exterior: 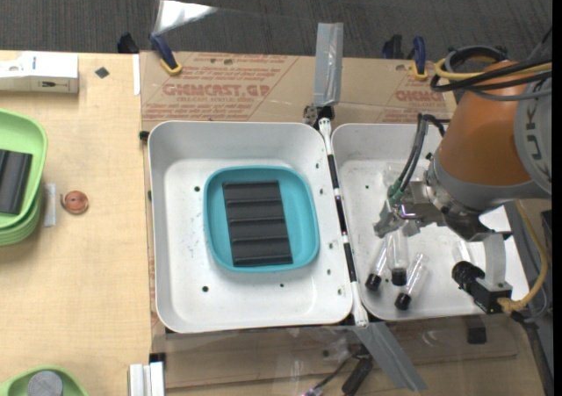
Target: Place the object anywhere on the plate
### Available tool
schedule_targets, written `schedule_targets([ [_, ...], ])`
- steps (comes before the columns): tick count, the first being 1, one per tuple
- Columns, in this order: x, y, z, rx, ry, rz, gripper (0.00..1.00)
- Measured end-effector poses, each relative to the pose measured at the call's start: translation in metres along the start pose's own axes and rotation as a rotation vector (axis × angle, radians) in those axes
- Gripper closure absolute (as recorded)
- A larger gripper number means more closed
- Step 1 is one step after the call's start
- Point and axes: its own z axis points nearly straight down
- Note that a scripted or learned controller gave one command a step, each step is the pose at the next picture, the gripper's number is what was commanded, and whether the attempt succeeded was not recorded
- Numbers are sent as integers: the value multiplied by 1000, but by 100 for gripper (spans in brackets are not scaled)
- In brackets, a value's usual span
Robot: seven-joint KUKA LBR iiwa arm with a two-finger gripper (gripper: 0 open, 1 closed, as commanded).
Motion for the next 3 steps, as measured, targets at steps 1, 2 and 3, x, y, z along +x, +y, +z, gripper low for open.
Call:
schedule_targets([
  [1,85,-1,1,2,0,-135,100],
  [2,84,-1,1,2,0,-135,0],
  [3,175,14,41,2,-1,-128,0],
])
